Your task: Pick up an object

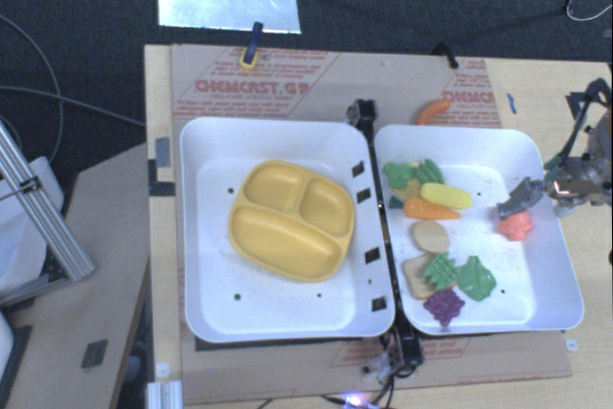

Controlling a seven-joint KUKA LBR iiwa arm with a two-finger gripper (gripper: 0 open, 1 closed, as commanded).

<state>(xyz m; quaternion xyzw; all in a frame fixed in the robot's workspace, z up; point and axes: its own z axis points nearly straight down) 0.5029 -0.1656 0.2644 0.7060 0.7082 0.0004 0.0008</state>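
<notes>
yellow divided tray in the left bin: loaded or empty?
Empty. The yellow tray lies flat in the left bin with all three compartments bare; the toy foods sit in the right bin.

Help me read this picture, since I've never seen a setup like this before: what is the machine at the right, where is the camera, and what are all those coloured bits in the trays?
The camera is fixed above a bench, looking down at a slant. Two shallow white bins sit side by side. The left bin holds a yellow divided plate. The right bin holds toy food: a corn cob, a carrot, a purple grape bunch, green leafy pieces and a pink piece. The machine is a robot arm reaching in from the right; its hand hangs just above the pink piece. I can't tell whether it grips anything.
</notes>
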